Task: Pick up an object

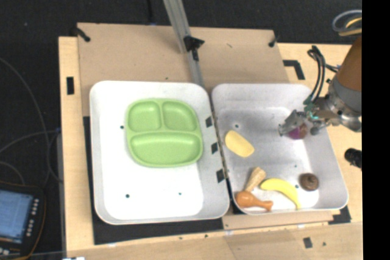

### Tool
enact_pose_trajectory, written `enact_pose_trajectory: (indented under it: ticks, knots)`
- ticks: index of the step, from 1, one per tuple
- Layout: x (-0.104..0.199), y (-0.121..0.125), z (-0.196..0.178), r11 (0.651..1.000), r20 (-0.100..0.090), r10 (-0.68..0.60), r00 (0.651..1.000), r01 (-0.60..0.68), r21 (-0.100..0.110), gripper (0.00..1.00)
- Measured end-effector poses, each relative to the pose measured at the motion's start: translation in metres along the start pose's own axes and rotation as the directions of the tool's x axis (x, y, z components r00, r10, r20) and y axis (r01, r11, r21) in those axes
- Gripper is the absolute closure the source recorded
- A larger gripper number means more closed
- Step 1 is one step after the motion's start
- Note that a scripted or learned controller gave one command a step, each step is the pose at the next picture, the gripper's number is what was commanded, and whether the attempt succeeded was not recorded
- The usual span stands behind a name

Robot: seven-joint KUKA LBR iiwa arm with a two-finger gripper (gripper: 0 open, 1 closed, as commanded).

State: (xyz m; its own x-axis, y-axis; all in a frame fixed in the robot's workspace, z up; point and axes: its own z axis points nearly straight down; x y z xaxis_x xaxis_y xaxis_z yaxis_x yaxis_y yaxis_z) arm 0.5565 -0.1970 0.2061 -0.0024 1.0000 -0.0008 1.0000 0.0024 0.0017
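Observation:
My gripper (298, 125) is low over the right part of the right bin (268, 100), reaching in from the right. A small purple object (297, 134) shows right at its tip, partly hidden beneath it; I cannot tell whether it is gripped. Lying loose in the same bin are a pale yellow piece (239, 144), a banana (282, 189), an orange drumstick (253, 200), a beige cone-shaped piece (255, 177) and a brown round item (309, 181).
The left bin (109, 192) holds a green divided plate (164, 133). A grey metal pole (173, 9) slants up from between the bins at the back. The arm's orange band (352, 67) is at the right edge.

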Motion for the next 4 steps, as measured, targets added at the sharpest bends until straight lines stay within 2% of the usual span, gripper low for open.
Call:
enact_pose_trajectory:
  ticks: [1, 3, 4]
  knots:
    - [0.000, 0.000, 0.000, 1.000, 0.000, 0.000, 1.000, 0.000, 0.000, 0.00]
    - [-0.002, -0.001, 0.087, 1.000, 0.000, 0.004, 1.000, -0.004, 0.004, 0.00]
    - [-0.003, -0.001, 0.106, 1.000, 0.001, 0.006, 1.000, -0.006, 0.003, 0.00]
